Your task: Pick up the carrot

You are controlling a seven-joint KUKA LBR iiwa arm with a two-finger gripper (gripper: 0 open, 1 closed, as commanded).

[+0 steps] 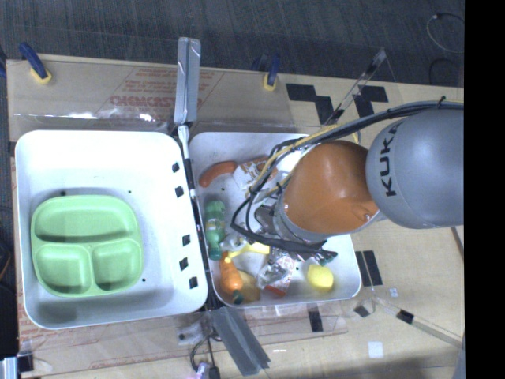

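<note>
Arm [371, 184]: grey with an orange band, reaching in from the right and covering the middle of the right bin.
Hand [278, 268]: seen below the orange band, low over the right bin's near part; whether it is released or clenched, I cannot tell.
Carrot [230, 275]: orange, lying in the near left corner of the right bin, just left of the hand, free of it as far as the view shows.
Right bin [237, 142]: white, shallow, crowded with small toy foods.
Yellow item [319, 277]: round, near the bin's front wall, right of the hand.
Sausage [217, 171]: reddish-brown, toward the bin's far left.
Green items [215, 226]: along the bin's left wall, beyond the carrot.
Left bin [95, 150]: white, beside the right bin.
Green tray [87, 245]: three compartments, lying in the left bin.
Tabletop [95, 85]: tan, carrying both bins.
</note>
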